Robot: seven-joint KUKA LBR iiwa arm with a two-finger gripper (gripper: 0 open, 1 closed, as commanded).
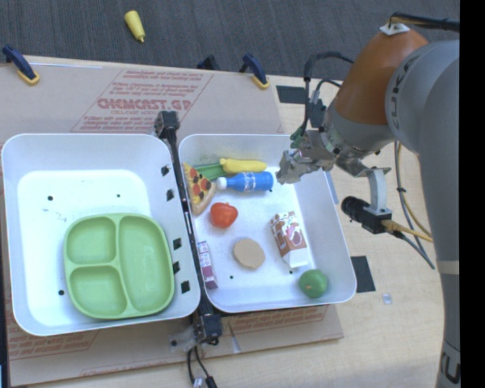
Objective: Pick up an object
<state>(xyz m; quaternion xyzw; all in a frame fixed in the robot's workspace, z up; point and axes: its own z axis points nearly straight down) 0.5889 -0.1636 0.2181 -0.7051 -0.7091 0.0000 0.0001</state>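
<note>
Camera view, looking down on both bins: gripper [291, 168] hangs at the right bin's [333, 225] far edge; whether it is open or closed cannot be told. Blue bottle [247, 183] lies just beside it, with yellow corn [242, 166] next to the bottle. Tomato [223, 214], carton [289, 238] and lime [313, 283] lie nearer the camera, apart from it.

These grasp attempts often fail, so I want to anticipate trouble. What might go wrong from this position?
The gripper sits at the cap end of the blue bottle, so it may roll away. The yellow corn lies right beside the bottle and could get pinched too. The right bin's wall is close, risking a collision.
</note>
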